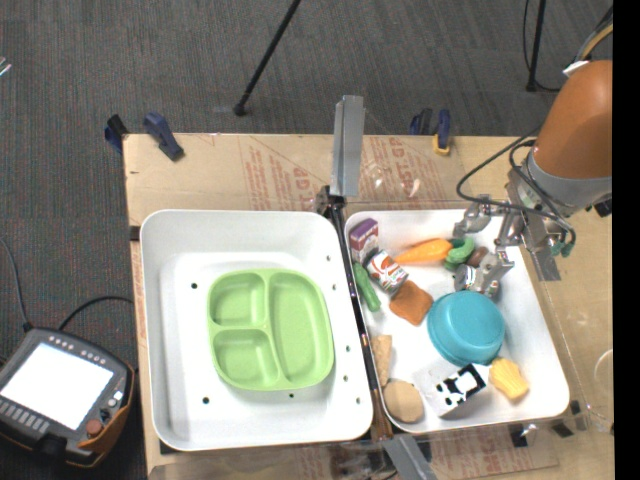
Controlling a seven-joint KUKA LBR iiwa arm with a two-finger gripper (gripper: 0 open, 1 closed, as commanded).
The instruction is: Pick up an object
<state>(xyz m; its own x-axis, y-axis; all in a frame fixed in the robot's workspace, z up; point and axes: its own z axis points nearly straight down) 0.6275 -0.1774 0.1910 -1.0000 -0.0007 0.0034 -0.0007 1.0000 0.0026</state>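
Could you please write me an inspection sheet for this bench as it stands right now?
Surface: cardboard-covered bench bearing a left bin and a right bin.
Job's things: right bin holds a carrot, a blue bowl, a can, a purple carton, a yellow corn toy and a black-and-white item, packed closely.
Clutter: a green divided plate lies alone in the left bin.
Grippers: end effector low over the right bin's far side, above the bowl; grasp state unclear.
Cables: black cable loops beside the wrist.
Surroundings: clamps on the bench's far edge, pendant and tripod leg on the floor.
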